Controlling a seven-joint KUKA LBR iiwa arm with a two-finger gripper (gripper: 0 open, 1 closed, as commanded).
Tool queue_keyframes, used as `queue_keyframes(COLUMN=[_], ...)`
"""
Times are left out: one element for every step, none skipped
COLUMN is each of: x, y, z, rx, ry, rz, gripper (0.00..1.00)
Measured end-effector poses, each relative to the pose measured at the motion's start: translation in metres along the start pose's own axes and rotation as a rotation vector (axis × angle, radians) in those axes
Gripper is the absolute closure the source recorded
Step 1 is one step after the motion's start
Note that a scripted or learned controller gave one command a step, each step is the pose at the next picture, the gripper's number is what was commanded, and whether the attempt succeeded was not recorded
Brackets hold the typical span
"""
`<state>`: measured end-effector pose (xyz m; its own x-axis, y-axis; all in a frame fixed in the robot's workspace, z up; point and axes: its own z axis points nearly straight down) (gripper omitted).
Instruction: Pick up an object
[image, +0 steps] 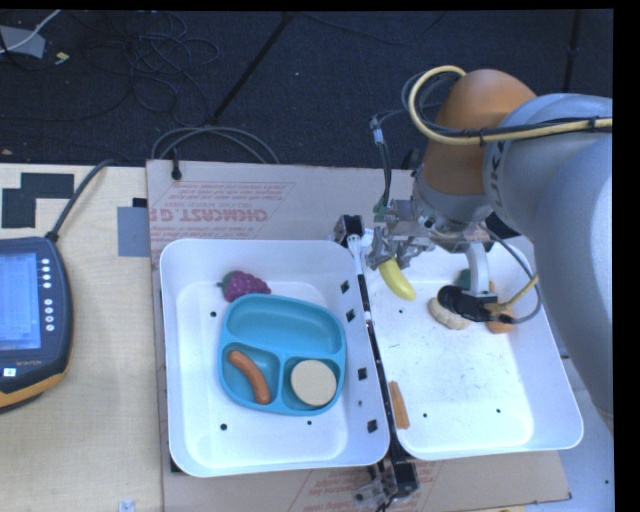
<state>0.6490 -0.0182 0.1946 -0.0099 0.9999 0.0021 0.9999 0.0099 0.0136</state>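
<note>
One small yellow plastic banana (398, 280) at upper-left corner of right white bin (520, 420), long axis slanting down-right; two-finger gripper (392, 255) directly over its upper end, touching or just above; finger spread: cannot tell; hold unconfirmed

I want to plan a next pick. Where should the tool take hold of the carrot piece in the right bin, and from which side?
The carrot piece lies flat, lengthwise against the right bin's left wall. Probably best to grip its middle from straight above, one finger at each long side. The wall leaves little room on the left, so the fit may be tight there.
</note>
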Motion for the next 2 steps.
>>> queue_keyframes(x=[0.036,0.058], y=[-0.081,-0.164], z=[-0.049,-0.098], rx=[0.016,0.019], ry=[0.001,0.000], rz=[0.006,0.008], gripper=[1.00,1.00])
